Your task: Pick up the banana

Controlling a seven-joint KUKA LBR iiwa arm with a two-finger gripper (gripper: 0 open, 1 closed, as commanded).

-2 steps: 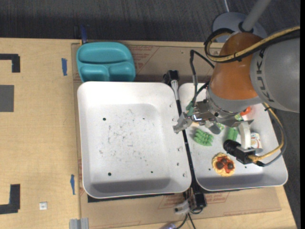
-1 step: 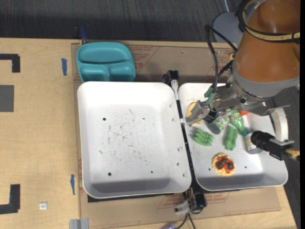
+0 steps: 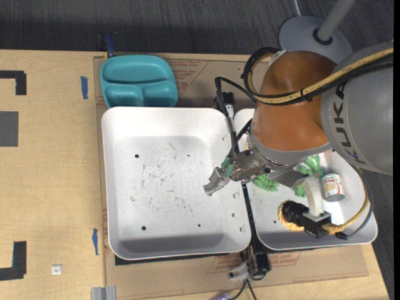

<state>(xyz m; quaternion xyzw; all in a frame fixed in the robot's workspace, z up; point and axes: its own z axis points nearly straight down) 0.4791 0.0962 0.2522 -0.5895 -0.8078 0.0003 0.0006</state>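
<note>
The gripper (image 3: 215,181) is held low over the near margin of the left bin (image 3: 125,167), just short of the wall shared with the right bin (image 3: 365,227). Whether it is open or closed cannot be told, and nothing is seen held in it. Ahead of the tip only bare, scuffed bin floor is presented, so nothing is offered for a grasp there.

The loose things are gathered behind the tip, in the right bin: a green piece (image 3: 269,182) just behind it, and a second green piece (image 3: 310,165) and a small labelled jar (image 3: 332,186) farther back. Much of that bin is covered by the arm (image 3: 294,105), so the banana's place cannot be told; it is judged likeliest to be hidden there. A teal tray (image 3: 139,83) is set beyond the left bin, well apart from the tip. The pick is judged not yet made.
</note>
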